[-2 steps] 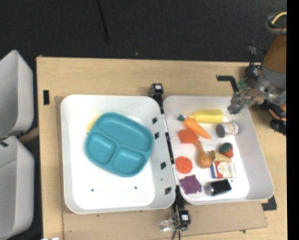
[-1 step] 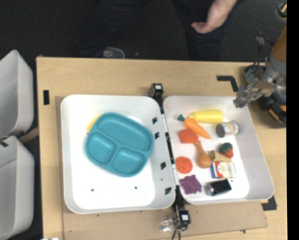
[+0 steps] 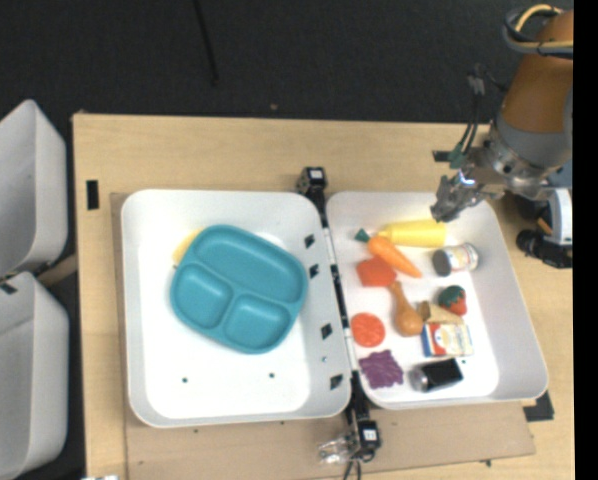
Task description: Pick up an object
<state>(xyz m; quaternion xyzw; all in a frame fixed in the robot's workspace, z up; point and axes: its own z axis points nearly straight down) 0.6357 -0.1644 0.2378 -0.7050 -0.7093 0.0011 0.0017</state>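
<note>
A pale wooden bench [image 3: 209,153] stands on a dark, almost black floor [image 3: 229,38], which runs along the top and down the left side. A thin dark line [image 3: 201,30], perhaps a cable or seam, slants across the floor well away from the jaws, up and to their left. Far to the jaws' left, two white rounded shapes [image 3: 14,268] lie at the frame's edge, one above the other; the light is even and soft.

arm: in from right, wrist angled down | gripper [image 3: 447,206]: low (finger state unclear)
</note>
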